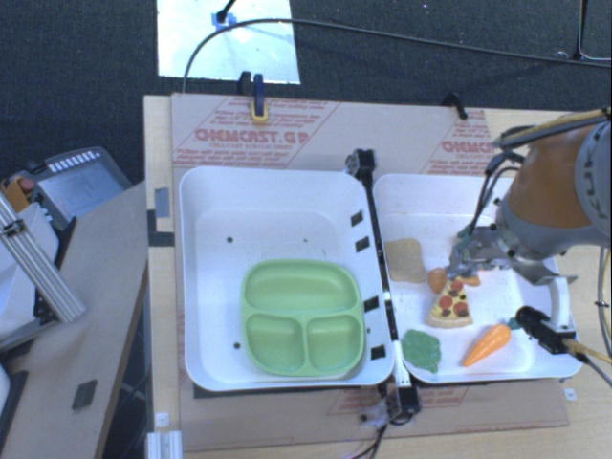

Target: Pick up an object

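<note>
Tool (pixel 463 268) hangs low in the right bin (pixel 421 189), at twelve o'clock from the pizza slice (pixel 450 307), and you cannot tell its state; the slice looks light, stiff and flat, so you'd best pinch across its edges.

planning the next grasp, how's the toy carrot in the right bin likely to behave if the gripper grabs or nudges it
The carrot looks like a moulded plastic toy, so probably stiff and light. Its tapered, rounded body may roll or pivot if nudged, and could squirt out of a pinch near the narrow end. It lies close to the right bin's front wall, which might crowd the gripper.
</note>
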`<state>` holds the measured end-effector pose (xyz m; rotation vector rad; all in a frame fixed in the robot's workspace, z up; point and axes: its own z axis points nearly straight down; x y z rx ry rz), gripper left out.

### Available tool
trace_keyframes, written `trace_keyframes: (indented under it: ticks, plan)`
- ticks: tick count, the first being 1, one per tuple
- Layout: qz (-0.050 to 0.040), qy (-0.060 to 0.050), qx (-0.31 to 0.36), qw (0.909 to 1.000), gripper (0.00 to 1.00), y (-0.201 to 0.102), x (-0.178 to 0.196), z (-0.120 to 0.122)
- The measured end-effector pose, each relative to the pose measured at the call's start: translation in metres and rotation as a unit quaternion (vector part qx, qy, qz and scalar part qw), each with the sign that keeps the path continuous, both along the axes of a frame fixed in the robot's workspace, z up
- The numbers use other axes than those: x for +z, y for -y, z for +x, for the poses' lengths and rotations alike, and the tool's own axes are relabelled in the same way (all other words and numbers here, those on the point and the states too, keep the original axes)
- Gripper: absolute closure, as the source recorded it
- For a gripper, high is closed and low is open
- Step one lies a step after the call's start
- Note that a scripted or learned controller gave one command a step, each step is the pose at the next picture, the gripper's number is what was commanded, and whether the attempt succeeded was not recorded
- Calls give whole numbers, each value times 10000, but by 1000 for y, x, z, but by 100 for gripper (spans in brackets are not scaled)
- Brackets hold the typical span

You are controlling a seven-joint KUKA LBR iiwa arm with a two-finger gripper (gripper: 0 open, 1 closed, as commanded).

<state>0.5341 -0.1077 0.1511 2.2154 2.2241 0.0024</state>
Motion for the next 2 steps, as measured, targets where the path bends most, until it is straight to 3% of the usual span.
trace_keyframes:
  ticks: [1,2]
  plan:
    - [-1,6,2,10000,100,0,52,1]
    - [4,-4,5,10000,100,-56,60,-14]
